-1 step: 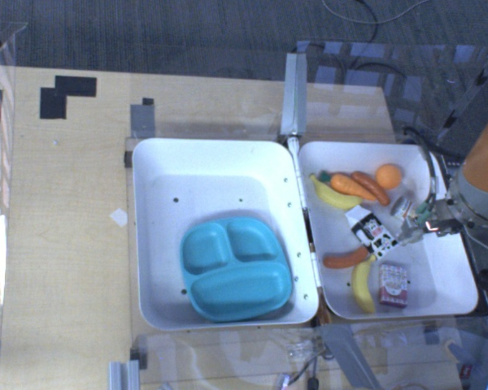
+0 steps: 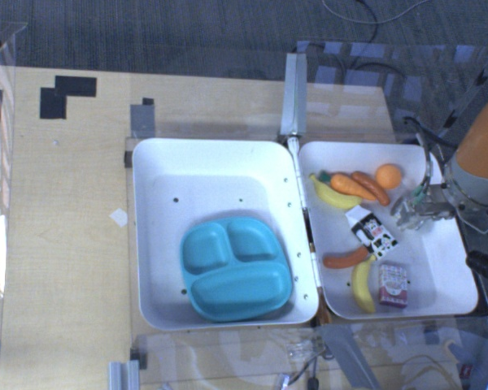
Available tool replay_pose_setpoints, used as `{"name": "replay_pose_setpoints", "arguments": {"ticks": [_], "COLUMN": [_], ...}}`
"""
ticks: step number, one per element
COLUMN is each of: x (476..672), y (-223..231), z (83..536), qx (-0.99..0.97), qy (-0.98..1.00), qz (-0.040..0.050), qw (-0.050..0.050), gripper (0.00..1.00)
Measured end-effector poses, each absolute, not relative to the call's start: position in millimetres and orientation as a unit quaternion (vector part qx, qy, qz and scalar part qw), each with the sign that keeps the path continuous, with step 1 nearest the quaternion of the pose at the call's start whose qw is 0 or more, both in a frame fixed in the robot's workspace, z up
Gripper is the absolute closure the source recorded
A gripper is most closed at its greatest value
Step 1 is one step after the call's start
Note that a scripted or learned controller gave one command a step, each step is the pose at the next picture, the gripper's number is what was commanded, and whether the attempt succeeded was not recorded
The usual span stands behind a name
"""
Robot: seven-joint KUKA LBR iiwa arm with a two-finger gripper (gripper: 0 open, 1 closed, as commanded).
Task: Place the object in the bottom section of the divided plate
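Observation:
A blue divided plate (image 2: pixel 236 268) lies in the left bin (image 2: pixel 159 218), with two small sections at its far side and one wide section at its near side. All three sections hold nothing. The right bin (image 2: pixel 447 275) holds toy food: a banana (image 2: pixel 333 196), two carrots (image 2: pixel 356 187), an orange (image 2: pixel 388 175), a black-and-white carton (image 2: pixel 373 232), a brown sausage (image 2: pixel 346 258), a second banana (image 2: pixel 362 286) and a pink box (image 2: pixel 393 286). My gripper (image 2: pixel 417 208) hangs over the right bin's right side, just right of the carton and below the orange. Nothing shows in its grasp.
A metal post (image 2: pixel 294 96) stands behind the seam between the bins. Cables (image 2: pixel 423 140) run along the arm at the right. Black tape marks (image 2: pixel 65 94) lie on the wooden bench at the far left.

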State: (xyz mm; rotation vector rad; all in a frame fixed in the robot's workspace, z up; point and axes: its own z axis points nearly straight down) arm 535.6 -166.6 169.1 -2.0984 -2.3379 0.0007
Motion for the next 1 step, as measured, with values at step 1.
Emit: {"name": "replay_pose_setpoints", "arguments": {"ticks": [1], "x": [561.7], "y": [-179.5], "z": [202.5], "qx": [-0.703], "qy": [-0.711], "qz": [-0.0002], "qw": [-0.001], "gripper": [1.00]}}
